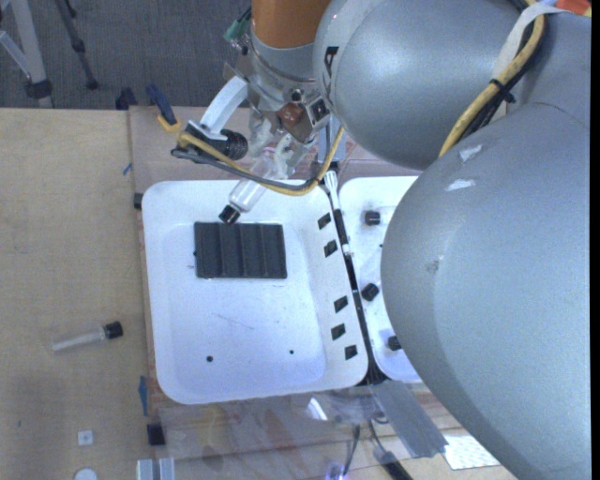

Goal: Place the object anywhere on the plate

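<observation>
Item 1: plate (240, 250), dark, ribbed, rectangular, lying flat in the upper half of the left white bin (169, 309); taken as reference for all entries below. Item 2: task object (240, 201), a small silvery cylinder with a black end cap, tilted, just above the plate's top edge and slightly left of its centre, cap end lowest and close to the plate's upper left corner; apart from the plate, not on it. Item 3: gripper (274, 159), above and a little right of the plate, directly over the upper end of the cylinder; whether spread, closed, or pinching the cylinder cannot be told from this view. Item 4: orange band (281, 21), further above the plate, at the top of the view. Item 5: grey arm (487, 281), large, well to the right of the plate, covering most of the right white bin (361, 197). Item 6: yellow cable (281, 186), looped between gripper and plate. Item 7: row of small black clips (337, 305), right of the plate along the bins' divide. Item 8: second small cylinder (84, 337), black-capped, on the bench (56, 234), well to the lower left of the plate, outside the bin.
</observation>
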You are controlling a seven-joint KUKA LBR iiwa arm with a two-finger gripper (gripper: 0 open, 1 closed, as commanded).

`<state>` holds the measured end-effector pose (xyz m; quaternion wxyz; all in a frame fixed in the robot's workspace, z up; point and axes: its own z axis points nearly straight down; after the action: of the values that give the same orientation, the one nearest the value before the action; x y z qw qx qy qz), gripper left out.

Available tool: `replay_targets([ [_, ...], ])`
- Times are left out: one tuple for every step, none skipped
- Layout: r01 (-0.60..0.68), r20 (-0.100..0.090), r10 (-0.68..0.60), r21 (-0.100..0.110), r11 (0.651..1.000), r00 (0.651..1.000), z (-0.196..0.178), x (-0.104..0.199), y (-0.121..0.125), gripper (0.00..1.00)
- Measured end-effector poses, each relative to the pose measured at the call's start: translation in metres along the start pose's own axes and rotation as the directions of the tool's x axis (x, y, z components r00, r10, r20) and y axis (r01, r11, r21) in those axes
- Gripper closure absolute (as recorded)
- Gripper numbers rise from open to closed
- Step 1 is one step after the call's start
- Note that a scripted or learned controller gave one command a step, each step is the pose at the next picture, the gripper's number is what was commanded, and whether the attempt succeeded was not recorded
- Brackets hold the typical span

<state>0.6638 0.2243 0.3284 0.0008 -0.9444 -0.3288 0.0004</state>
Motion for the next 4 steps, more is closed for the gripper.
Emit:
replay_targets([
  [0.445, 0.004, -0.445, 0.002, 0.896, 0.896, -0.013, -0.019, -0.017, 1.00],
  [-0.067, -0.003, 0.067, -0.002, 0.998, 0.998, -0.046, 0.002, 0.002, 1.00],
  [-0.454, -0.002, 0.454, -0.001, 0.891, 0.891, -0.011, -0.026, -0.019, 1.00],
  [-0.454, -0.002, 0.454, -0.002, 0.891, 0.891, -0.011, -0.026, -0.019, 0.00],
])
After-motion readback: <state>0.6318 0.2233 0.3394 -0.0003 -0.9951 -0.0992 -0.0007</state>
